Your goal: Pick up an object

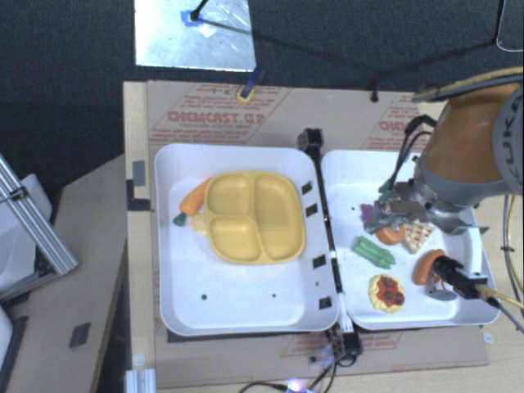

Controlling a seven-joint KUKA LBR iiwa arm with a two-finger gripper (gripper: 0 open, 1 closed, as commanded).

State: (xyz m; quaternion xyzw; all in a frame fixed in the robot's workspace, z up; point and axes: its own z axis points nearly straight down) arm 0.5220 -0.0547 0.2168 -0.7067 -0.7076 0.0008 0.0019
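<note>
**Claw parked over the right bin, toy food all around it**

So here's the state of things. The arm (471,146) comes in from the right and the claw (399,214) sits low over the upper middle of the right bin (352,160). Honestly I can't tell whether the claw is spread or pressed together from this angle, and I can't see anything pinched in it either.

The stuff it could grab is all in that right bin:
- a small purple toy (367,215) just left of the claw, very close to it
- an orange toy (390,237) right below the claw, partly tucked under it
- a waffle-patterned piece (418,235) touching or just beside the orange one, on its right
- a green pod (374,253) lying at a slant a bit lower, near the orange toy
- a red-orange sausage toy (426,265) toward the bin's right side
- a round pizza toy (386,292) near the front edge, apart from the rest

The left bin (237,301) has a yellow divided plate (250,217) lying flat in its upper half, all three compartments bare. A carrot (195,196) lies at a slant against the plate's upper left edge, green end pointing down-left.

Both bins sit side by side on a tan board on the desk (82,244).
</note>
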